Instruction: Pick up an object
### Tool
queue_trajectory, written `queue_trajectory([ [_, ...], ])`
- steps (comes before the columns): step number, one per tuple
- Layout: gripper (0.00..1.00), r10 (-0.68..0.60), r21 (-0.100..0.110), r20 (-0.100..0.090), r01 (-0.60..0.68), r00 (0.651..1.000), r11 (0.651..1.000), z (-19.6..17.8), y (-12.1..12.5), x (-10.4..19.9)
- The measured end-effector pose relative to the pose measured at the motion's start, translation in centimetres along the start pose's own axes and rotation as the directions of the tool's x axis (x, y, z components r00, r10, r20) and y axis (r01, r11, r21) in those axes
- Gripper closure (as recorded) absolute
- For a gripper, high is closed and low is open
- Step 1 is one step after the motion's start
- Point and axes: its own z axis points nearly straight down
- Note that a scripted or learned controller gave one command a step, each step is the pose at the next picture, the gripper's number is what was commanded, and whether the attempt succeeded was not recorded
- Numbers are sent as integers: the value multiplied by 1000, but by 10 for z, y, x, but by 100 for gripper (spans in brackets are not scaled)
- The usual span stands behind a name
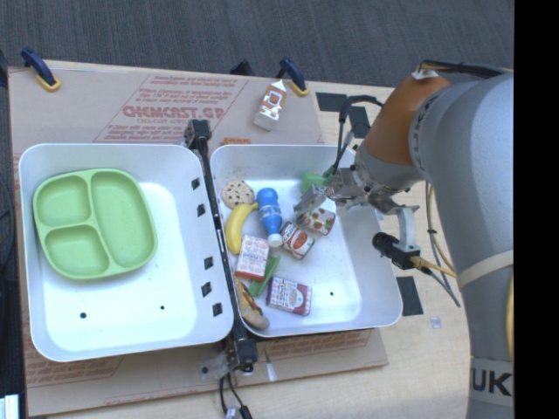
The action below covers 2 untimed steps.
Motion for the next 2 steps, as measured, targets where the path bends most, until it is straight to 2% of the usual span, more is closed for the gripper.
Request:
queue_trajectory([
  [1, 100, -4, 0, 0, 4, 1000, 1000, -11, 1, 0],
  [2, 0, -4, 0, 0, 4, 1000, 1000, -11, 1, 0],
])
